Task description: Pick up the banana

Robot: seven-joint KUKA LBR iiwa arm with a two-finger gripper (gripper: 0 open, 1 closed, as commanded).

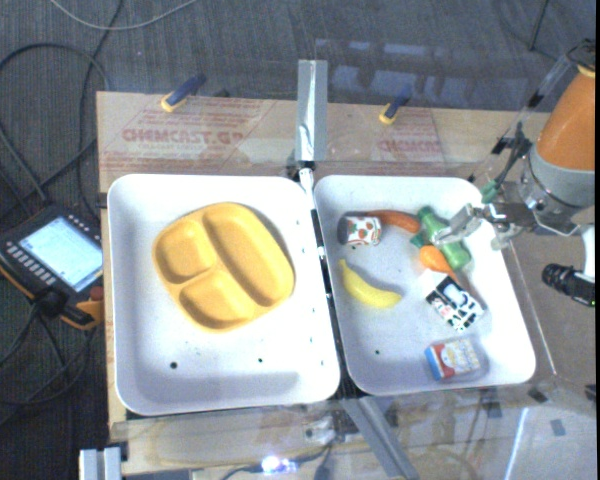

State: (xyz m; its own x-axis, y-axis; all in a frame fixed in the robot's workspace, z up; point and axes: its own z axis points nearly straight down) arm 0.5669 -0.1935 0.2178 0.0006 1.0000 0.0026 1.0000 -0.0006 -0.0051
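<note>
The banana (368, 288) is yellow and curved. It lies on the floor of the right bin (400, 373), left of the bin's middle, with nothing on top of it. My gripper (478, 218) hangs over that bin's upper right corner, beside a green toy (446, 238). It is well to the right of the banana and farther back. Behind it the arm's grey wrist (555, 183) and orange band (572, 128) reach in from the right.
In the right bin are a small red-and-white can (360, 230), a carrot (400, 220), an orange piece (435, 259), a black-and-white box (454, 304) and a blue-and-red pack (454, 358). A yellow divided tray (225, 265) lies in the left bin (140, 368).
</note>
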